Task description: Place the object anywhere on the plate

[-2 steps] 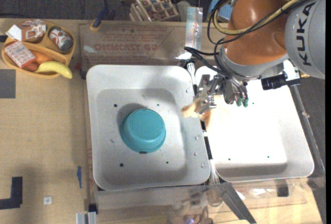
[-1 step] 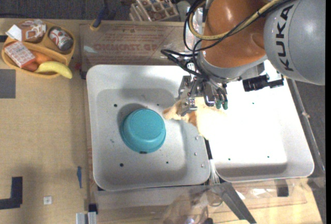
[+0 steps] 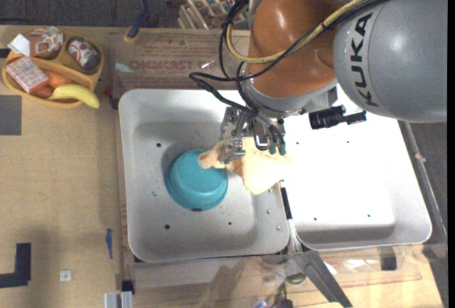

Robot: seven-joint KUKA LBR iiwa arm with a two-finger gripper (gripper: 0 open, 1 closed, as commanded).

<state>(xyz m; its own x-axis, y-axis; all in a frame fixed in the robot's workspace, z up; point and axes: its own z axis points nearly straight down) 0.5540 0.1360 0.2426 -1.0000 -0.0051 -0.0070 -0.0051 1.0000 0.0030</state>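
Claw clamped, by the look of it, on pale yellowish object, hovering just right of teal plate; placement not yet done.

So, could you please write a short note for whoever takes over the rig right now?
Gripper: low over the left white bin, near the divider; whether it grips anything cannot be made out.
Pale yellow, soft-looking object: under and beside the gripper, reaching toward the rim of the teal round plate.
Teal plate: on the floor of the left bin, left of the gripper.
Done: arm is at the object next to the plate.
Left: the object's bulk lies beside the plate, not on it; it needs to end up on the plate.
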